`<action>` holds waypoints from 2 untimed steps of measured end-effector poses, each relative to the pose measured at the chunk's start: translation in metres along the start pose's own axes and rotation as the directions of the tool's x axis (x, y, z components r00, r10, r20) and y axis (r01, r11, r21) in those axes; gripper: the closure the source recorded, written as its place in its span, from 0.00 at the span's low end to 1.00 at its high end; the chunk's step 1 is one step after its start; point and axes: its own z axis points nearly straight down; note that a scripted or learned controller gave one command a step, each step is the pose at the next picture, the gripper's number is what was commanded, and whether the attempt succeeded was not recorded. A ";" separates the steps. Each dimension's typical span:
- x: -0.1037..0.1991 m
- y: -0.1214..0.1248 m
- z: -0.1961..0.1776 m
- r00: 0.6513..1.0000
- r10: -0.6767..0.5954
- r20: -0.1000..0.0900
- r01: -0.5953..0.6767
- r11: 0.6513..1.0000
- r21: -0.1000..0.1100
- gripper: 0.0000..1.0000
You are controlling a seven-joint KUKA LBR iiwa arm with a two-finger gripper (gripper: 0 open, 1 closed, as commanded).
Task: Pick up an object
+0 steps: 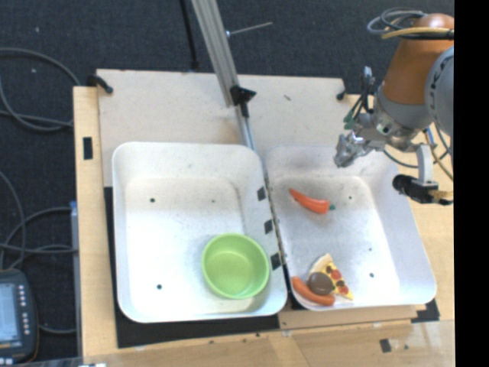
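Note:
An orange carrot [309, 201] with a green tip lies in the right bin [390, 235], near its middle. At that bin's front left corner sit a pizza slice [333, 271], a dark brown round piece [321, 283] and a red sausage [312, 292], bunched together. A green bowl [235, 265] stands upright in the left bin [153, 205] at its front right. My gripper [345, 156] hangs over the right bin's back edge, up and to the right of the carrot, with nothing seen held.
A slanted aluminium post [218, 44] rises from the bench behind the bins. Black clips [267, 224] sit along the divide between the bins. A black cable fitting [416, 187] sticks out by the right bin's right rim.

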 end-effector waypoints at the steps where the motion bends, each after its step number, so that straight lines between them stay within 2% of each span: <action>1: -0.001 0.002 -0.066 1.000 -0.001 0.001 0.001 1.000 -0.003 1.00; 2: 0.049 -0.002 -0.052 1.000 -0.003 0.000 0.003 1.000 0.006 1.00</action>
